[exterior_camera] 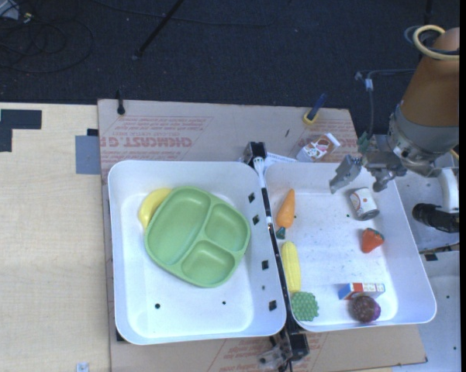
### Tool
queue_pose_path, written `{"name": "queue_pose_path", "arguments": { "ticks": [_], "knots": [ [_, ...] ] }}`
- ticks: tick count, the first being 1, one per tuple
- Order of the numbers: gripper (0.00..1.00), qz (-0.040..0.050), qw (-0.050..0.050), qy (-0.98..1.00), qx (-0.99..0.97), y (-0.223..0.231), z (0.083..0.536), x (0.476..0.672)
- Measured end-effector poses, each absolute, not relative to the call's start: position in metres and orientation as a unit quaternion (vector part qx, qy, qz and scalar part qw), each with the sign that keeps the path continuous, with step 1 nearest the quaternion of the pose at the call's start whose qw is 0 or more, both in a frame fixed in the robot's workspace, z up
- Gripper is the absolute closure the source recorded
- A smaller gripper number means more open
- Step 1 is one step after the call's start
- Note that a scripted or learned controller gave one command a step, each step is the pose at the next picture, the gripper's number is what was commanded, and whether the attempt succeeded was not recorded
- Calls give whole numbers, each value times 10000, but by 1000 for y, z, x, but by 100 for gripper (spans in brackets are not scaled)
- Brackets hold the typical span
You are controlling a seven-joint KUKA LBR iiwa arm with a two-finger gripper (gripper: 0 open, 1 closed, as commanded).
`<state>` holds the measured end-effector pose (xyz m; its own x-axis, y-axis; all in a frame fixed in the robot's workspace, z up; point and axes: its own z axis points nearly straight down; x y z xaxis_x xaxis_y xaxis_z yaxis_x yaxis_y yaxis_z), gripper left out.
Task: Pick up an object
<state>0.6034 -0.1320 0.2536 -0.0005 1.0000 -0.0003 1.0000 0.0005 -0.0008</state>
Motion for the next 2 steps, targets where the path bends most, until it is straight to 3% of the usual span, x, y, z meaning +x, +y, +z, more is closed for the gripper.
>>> {"name": "queue_pose_path", "arguments": {
  "ticks": [1, 2],
  "knots": [
    [0, 11, 21, -7067, -7075, -205, 193, 587],
    [0, 3, 3, -7070, -7072, -213, 202, 644]
  ]
}}
